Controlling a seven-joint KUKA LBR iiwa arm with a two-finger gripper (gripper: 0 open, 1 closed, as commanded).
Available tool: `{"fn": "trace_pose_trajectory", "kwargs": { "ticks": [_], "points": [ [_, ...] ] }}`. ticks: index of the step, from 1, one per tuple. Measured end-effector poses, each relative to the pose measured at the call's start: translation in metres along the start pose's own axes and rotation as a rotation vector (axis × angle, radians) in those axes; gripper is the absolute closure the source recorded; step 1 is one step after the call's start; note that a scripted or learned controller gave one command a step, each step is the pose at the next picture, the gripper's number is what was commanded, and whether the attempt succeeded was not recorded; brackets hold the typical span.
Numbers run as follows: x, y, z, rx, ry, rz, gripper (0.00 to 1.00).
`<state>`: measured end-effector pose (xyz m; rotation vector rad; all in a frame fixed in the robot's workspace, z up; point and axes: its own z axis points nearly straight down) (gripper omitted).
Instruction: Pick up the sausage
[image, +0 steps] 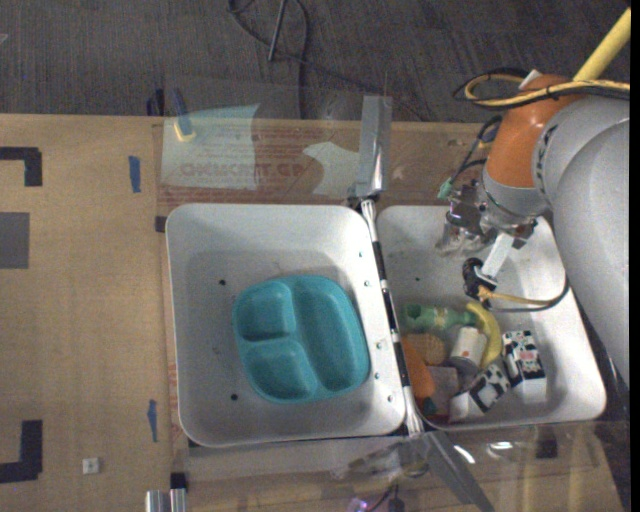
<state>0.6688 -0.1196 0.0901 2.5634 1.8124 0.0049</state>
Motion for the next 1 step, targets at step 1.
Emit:
{"fn": "trace_pose_trajectory", "kwargs": {
  "ticks": [1],
  "points": [
    [-0.0021, -0.0005, 0.0022, 0.001, -0.003, 0.002, 0.00]
  ]
}}
